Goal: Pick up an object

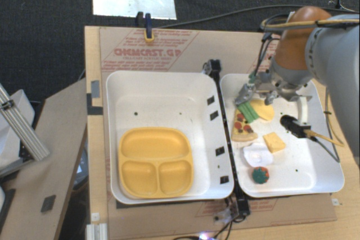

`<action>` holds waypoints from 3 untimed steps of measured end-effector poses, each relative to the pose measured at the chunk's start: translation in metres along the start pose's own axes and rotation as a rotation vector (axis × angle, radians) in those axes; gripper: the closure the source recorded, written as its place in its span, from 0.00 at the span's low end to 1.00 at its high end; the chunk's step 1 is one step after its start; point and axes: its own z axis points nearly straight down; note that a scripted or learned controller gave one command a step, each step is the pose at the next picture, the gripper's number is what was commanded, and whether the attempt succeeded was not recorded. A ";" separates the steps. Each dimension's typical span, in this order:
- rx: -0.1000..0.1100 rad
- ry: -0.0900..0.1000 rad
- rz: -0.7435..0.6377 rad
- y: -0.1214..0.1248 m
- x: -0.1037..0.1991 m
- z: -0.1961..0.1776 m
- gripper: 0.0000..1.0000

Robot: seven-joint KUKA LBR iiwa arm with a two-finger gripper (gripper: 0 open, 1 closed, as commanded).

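Observation:
My gripper hangs low over the back left of the right bin, open, with nothing held between its fingers. Just below it lie a green strip and a pale yellow round piece, the strip resting partly on the round piece. A toy pizza slice lies in front of them by the bin's left wall. Further forward are a yellow cheese block, a white piece and a green ball with a red patch.
The left bin holds a yellow divided tray at its front. A black clip strip runs along the wall between the bins. The arm's grey body covers the right bin's back right corner.

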 end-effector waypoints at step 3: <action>-0.004 0.001 -0.004 0.008 0.004 -0.096 1.00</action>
